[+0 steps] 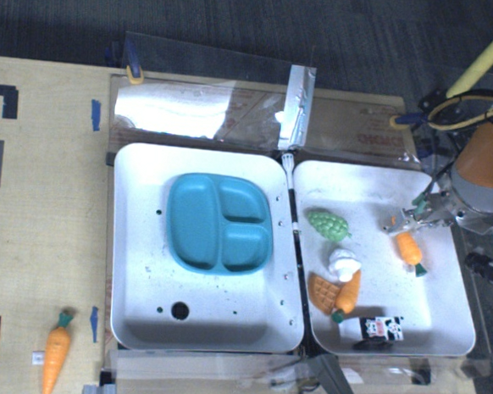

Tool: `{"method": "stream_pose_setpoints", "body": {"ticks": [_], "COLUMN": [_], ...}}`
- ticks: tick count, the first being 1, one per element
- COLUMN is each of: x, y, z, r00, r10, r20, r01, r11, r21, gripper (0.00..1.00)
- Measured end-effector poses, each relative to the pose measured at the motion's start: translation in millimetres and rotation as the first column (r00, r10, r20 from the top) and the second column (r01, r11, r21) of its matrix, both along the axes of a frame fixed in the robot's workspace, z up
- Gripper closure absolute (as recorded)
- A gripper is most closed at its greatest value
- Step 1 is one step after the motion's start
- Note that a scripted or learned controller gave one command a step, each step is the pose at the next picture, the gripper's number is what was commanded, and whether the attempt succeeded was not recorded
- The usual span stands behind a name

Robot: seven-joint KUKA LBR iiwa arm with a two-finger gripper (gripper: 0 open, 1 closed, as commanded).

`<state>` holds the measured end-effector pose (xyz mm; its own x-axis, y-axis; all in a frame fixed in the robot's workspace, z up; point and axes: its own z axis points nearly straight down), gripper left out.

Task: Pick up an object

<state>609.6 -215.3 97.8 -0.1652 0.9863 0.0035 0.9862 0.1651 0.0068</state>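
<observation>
The gripper (pixel 417 215) is hovering at the right bin (pixel 453 327)'s far edge, just above a small orange carrot (pixel 409 250) — I can't tell how wide it's set — so it's looking like the approach, needing a descent onto that carrot next

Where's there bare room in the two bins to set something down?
Left bin: bare floor in front of the blue tray. Right bin: bare strip between the green toy and small carrot. Crowded around the waffle.
</observation>
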Motion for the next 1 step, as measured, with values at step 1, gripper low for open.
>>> {"method": "stream_pose_setpoints", "body": {"ticks": [1], "x": [37.2], "y": [39.2], "z": [86.1], "r00": [0.992], "r10": [-0.128], "r20": [-0.002], "r01": [0.128], "r11": [0.992], "r21": [-0.004], "gripper": [1.00]}}
